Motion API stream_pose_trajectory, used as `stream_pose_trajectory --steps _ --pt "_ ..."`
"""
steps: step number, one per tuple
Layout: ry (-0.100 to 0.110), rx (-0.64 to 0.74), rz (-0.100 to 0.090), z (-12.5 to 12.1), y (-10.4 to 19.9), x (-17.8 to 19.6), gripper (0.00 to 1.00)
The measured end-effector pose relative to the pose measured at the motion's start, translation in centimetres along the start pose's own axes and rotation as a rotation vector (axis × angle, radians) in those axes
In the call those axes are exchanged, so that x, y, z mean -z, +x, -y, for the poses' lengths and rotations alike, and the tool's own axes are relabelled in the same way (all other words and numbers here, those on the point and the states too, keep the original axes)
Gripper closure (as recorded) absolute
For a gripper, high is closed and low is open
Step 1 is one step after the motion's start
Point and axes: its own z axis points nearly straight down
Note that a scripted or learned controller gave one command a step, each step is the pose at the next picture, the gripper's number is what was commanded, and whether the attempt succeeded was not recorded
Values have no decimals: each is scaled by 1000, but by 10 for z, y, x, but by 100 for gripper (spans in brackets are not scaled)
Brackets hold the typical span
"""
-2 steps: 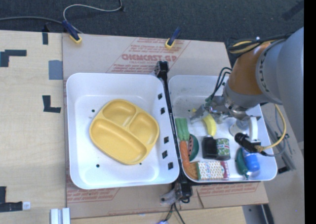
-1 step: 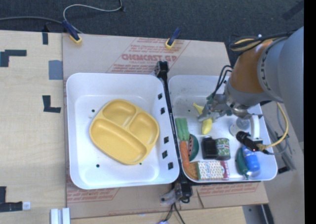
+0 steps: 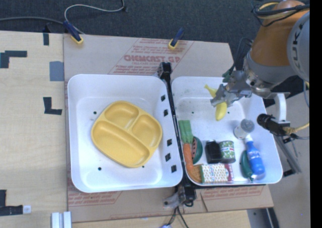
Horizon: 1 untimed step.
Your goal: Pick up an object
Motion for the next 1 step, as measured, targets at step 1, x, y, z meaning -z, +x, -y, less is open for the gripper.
stream_pose_trajectory --steps 1 --pt "3 0 -1 65 30 26 100"
